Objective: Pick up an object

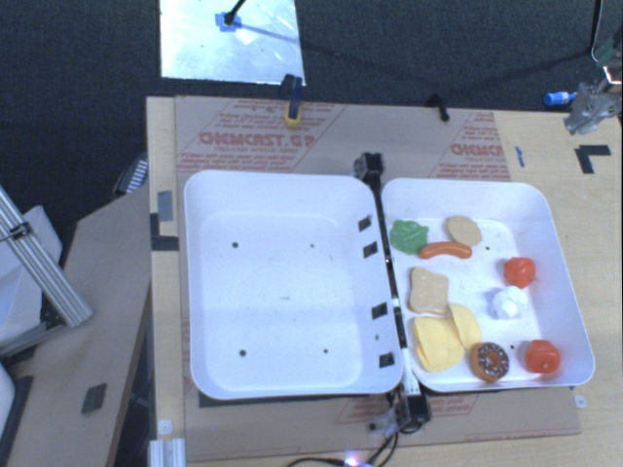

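I am before the approach: nothing is picked yet. The gripper [596, 105], I think, sits at the upper right edge; its fingers I cannot tell. The hot dog [446, 251] lies in the right bin [555, 224], so I must descend there.

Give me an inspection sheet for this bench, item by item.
Surface: bench with printed board under two white bins.
Job's things: right bin holds lettuce, bun, sausage, toast, cheese, donut, two red pieces, white piece.
Clutter: yellow clip near the bench's far edge.
Claw: at upper right, state unclear.
Cables: dark cable across the floor.
Surroundings: metal plate on dark carpet.
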{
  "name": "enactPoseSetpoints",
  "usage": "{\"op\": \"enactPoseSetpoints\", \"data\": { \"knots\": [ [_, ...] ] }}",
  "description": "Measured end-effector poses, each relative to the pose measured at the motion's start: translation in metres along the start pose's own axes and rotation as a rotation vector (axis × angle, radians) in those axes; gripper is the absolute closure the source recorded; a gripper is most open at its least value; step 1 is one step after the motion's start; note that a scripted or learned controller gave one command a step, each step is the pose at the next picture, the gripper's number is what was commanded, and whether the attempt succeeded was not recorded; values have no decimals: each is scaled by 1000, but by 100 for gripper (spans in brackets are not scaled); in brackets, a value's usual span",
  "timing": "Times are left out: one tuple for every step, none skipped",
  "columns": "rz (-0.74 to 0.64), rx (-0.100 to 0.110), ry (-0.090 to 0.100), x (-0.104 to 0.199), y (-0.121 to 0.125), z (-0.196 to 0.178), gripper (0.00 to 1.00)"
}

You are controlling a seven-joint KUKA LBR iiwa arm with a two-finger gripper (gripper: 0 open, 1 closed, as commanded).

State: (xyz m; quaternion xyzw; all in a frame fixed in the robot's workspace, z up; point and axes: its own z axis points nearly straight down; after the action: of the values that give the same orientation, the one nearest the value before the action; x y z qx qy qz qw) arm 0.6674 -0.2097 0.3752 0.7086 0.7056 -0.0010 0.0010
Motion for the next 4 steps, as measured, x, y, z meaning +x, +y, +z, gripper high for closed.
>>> {"op": "enactPoseSetpoints", "data": {
  "knots": [
    [-11,-22,-4,14,0,-167,100],
    [-10,14,8,50,-32,-7,100],
    [-20,-7,6,170,-16,-53,100],
    [-2,1,1,121,-28,-15,100]
  ]
}}
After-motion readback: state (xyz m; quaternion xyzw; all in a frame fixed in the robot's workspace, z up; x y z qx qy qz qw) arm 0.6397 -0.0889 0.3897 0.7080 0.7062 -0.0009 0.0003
